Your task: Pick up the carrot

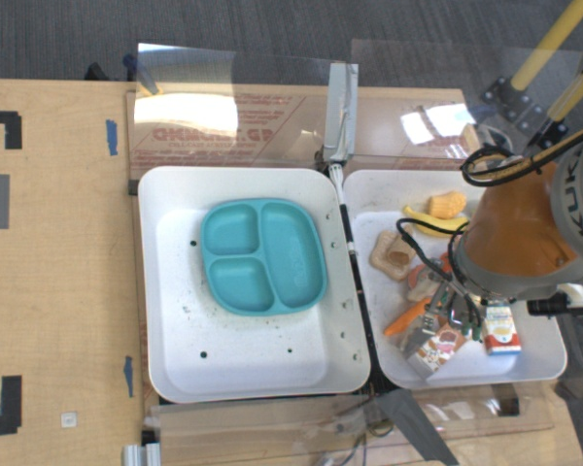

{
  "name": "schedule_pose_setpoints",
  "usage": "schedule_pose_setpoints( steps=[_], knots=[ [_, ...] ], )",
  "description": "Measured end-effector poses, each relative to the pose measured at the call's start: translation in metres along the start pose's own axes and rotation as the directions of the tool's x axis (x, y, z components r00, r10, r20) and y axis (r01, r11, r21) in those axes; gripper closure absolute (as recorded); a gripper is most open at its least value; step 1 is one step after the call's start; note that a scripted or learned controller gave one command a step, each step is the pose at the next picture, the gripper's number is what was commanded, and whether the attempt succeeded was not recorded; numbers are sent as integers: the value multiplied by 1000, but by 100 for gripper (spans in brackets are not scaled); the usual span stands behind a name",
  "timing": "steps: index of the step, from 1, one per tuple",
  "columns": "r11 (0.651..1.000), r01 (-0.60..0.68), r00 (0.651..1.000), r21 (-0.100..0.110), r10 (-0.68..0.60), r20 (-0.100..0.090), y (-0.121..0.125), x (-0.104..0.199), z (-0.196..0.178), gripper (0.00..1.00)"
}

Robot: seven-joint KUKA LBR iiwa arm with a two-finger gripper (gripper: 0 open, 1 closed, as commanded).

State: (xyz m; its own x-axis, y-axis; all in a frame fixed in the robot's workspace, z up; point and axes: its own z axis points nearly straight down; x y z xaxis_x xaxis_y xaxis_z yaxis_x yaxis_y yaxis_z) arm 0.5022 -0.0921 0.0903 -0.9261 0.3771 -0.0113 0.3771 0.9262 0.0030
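The carrot (406,318) is a small orange piece lying at a slant in the right bin (539,365), near its left side. My gripper (447,306) hangs low over the bin just right of the carrot, under the arm's orange band (513,229). Cables and the wrist hide most of it, and I cannot see whether it touches the carrot.
Around the carrot lie a brown bread-like piece (391,252), a yellow banana (433,224), a yellow-orange toy (449,203), a printed packet (433,350) and a small carton (502,330). The left bin (175,289) holds a teal divided plate (264,256).
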Motion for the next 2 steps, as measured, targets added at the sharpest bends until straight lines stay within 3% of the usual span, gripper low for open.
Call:
schedule_pose_setpoints(
  steps=[1, 2],
  knots=[
    [992, 130, 992, 0, -130, 3, 18, -53, 1, 0],
    [980, 197, 980, 1, -197, 0, 29, -84, 2, 0]
  ],
)
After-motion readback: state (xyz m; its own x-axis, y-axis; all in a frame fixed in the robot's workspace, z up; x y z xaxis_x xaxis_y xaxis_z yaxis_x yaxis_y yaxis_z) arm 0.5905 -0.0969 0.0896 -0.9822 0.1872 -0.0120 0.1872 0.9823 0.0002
